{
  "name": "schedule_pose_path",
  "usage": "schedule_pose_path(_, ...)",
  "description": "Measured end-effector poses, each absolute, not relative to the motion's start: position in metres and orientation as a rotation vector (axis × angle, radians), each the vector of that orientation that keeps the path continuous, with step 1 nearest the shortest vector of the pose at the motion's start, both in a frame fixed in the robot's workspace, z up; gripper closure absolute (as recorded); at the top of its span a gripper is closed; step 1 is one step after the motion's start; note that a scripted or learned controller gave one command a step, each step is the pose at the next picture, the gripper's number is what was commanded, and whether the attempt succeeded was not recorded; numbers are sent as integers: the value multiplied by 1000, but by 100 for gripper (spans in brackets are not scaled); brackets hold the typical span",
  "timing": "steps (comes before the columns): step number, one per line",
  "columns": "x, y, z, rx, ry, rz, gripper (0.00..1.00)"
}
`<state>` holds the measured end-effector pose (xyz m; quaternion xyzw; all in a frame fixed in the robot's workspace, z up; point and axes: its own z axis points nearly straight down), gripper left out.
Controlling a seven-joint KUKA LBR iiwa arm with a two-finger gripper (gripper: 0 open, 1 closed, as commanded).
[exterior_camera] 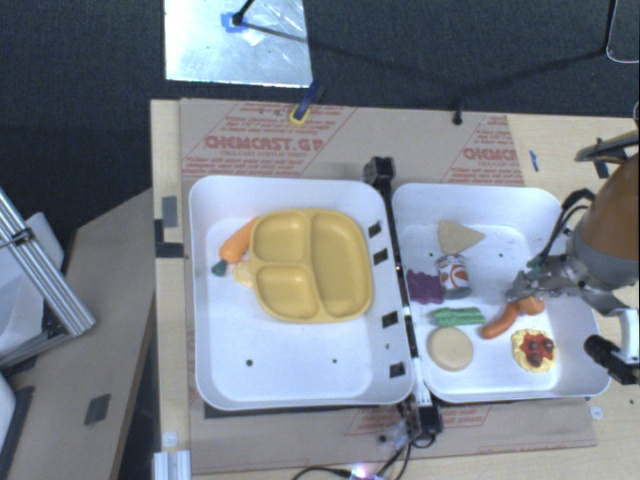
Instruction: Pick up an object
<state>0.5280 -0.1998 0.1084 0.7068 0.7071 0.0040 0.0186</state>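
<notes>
Hovering over the right bin (pixel 500 200), the pincer (pixel 524 290) nears a sausage (pixel 497 322).

We are counting two white bins: left bin (pixel 215 368) and right bin (pixel 500 208). In the left bin we are seeing one yellow divided tray (pixel 308 265) and one carrot (pixel 236 242). In the right bin we are tallying seven small items: one tan wedge (pixel 457 236), one red-and-white can (pixel 454 274), one purple grape bunch (pixel 425 287), one green pod (pixel 457 317), one orange sausage (pixel 499 321), one round cracker (pixel 450 349), one small pizza (pixel 533 349).
</notes>
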Motion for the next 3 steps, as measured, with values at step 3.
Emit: schedule_pose_path(3,532,-201,225,2214,2224,3,100)
